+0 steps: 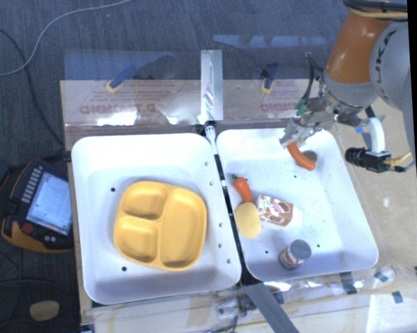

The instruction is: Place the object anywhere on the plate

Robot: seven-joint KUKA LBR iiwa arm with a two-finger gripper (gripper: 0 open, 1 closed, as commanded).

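Nearest the camera, at the near edge of the right bin (352,210), a small can (294,253) stands upright. Just beyond it lie a small printed carton (275,210), a pale yellow pear-shaped fruit (248,220) and an orange carrot (243,188) against the bin's left wall. The yellow sectioned plate (160,223) sits in the middle of the left bin (95,162), with nothing on it.

At the far right of the right bin the gripper (297,145) hangs low, and an orange sausage-shaped object (304,159) sits right at its fingertips, seemingly clasped between them at one end, though the grip is hard to confirm from this angle. This looks like the pick step, the grasp just made or being made. Next, the move calls for a clean lift, then a carry leftward over the divider between the bins, and a release above any compartment of the plate. A grasp so near the tip could slip in transit.
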